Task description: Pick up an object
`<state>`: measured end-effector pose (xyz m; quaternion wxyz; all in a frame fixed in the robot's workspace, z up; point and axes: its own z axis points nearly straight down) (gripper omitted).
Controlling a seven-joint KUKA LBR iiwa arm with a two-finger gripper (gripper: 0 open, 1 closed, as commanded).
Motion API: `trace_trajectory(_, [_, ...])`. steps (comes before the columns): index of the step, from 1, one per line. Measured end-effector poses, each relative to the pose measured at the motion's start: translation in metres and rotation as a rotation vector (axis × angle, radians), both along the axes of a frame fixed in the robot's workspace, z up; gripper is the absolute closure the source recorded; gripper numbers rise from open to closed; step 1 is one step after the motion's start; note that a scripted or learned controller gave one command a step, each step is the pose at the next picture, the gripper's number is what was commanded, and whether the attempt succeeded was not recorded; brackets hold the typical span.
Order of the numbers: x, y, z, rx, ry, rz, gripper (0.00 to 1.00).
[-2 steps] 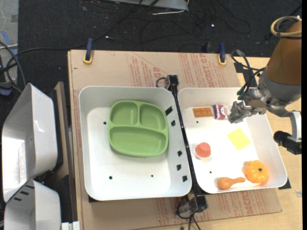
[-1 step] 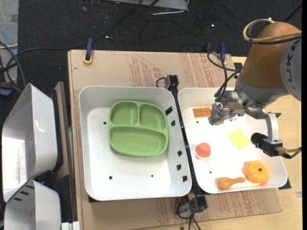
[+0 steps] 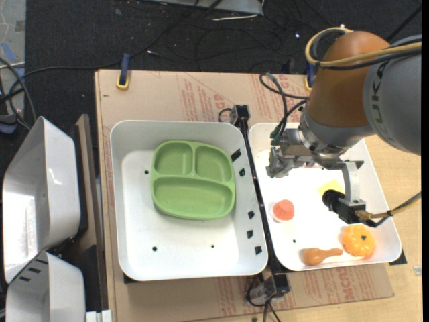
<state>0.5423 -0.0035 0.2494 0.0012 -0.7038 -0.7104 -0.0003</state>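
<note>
Evidently nothing has been lifted yet. Three candidates lie in the right-hand shallow white bin (image 3: 375, 180): a small round red-orange piece (image 3: 284, 210) near its left wall, a small orange pumpkin-shaped toy (image 3: 358, 241) at the near right corner, and a tan drumstick-shaped toy (image 3: 318, 254) just beside it, all resting on the bin floor. The gripper (image 3: 285, 161) hangs over the far part of that bin, above the red-orange piece; its grip state I cannot tell. Descent, closing and lifting all appear to remain. The left-hand white bin (image 3: 134, 247) holds a green three-compartment plastic plate (image 3: 194, 180).
</note>
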Motion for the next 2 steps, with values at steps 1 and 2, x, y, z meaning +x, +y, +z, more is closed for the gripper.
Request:
trace_trajectory(1, [-0.003,0.049,0.001,-0.001,0.000,-0.001,1.00])
trace_trajectory(2, [-0.006,0.091,-0.014,-0.002,0.002,-0.002,1.00])
